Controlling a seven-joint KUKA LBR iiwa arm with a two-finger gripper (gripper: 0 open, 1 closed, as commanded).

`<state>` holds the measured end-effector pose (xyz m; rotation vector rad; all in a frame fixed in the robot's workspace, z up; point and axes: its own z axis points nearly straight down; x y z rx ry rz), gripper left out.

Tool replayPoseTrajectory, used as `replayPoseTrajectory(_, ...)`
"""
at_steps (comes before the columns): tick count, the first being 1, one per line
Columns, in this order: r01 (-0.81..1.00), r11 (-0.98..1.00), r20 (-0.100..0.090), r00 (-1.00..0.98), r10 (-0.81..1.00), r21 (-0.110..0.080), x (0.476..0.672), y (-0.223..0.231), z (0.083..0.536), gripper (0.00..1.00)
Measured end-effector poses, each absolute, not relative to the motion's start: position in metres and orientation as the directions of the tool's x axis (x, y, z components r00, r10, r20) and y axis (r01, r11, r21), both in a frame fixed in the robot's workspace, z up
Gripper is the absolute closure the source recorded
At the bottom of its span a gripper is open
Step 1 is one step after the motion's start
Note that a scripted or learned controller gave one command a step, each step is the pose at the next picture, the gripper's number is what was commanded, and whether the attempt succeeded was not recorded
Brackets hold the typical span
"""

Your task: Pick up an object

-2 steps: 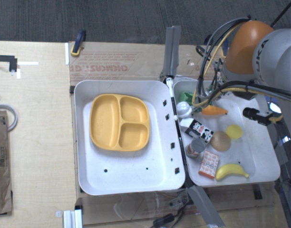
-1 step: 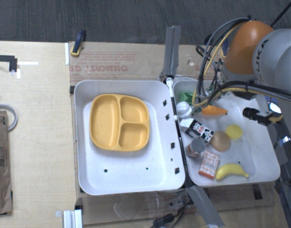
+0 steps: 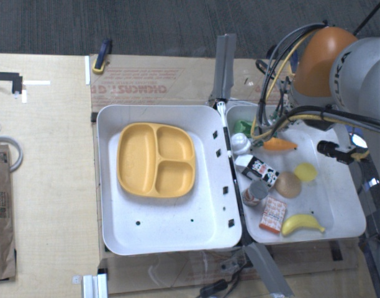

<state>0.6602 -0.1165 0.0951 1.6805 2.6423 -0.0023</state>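
Note:
The right bin (image 3: 339, 213) holds several objects. An orange carrot (image 3: 279, 145) lies near its back, with a green item (image 3: 242, 128) and a pale round item (image 3: 239, 143) in the back left corner. Further forward are a black-and-white carton (image 3: 262, 171), a yellow lemon (image 3: 305, 172), a brown round fruit (image 3: 288, 185), a small grey cup (image 3: 255, 193), a red-and-white box (image 3: 272, 215) and a banana (image 3: 302, 224). My gripper (image 3: 257, 141) hangs low over the bin's back left, just left of the carrot and partly hidden by cables.
The left bin (image 3: 115, 222) holds a yellow divided plate (image 3: 156, 160). The arm and its cables cover the right bin's back right. A metal divider (image 3: 226, 73) stands between the bins at the back. A brown bag (image 3: 0, 210) lies at the bench's far left.

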Motion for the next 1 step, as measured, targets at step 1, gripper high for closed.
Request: replayPoseTrajectory(1, 0.906, 0.424, -0.009, -0.424, 0.906, 0.004, 0.6601, -0.1164, 0.0949, 0.0)
